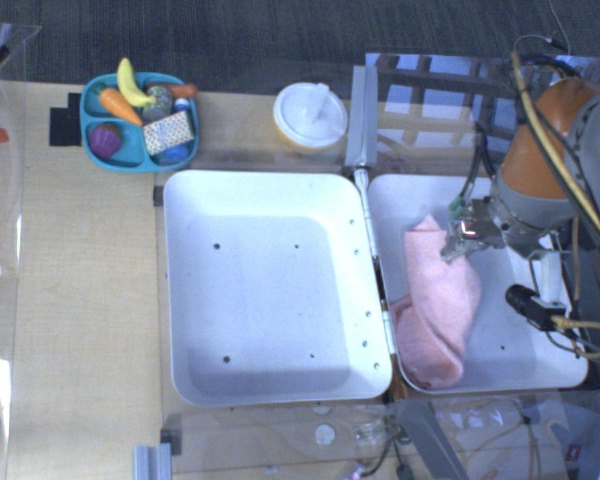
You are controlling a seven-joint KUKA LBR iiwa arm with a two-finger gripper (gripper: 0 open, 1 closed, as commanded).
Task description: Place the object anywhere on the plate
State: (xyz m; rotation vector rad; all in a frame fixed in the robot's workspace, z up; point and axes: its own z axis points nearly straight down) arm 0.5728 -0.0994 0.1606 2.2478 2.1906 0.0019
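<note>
End effector hangs over the right bin, its spread impossible to tell; the pink towel lies just below and left of it, long axis running away down the bin, touching or not unclear

- I see bright, even overhead light; the two white bins nearly wash out.
- Soft shadows sit along the left bin's inner walls.
- Glare streaks mark the clear panel at the left.
- My picture is slightly soft and grainy, worst around the arm.
</note>
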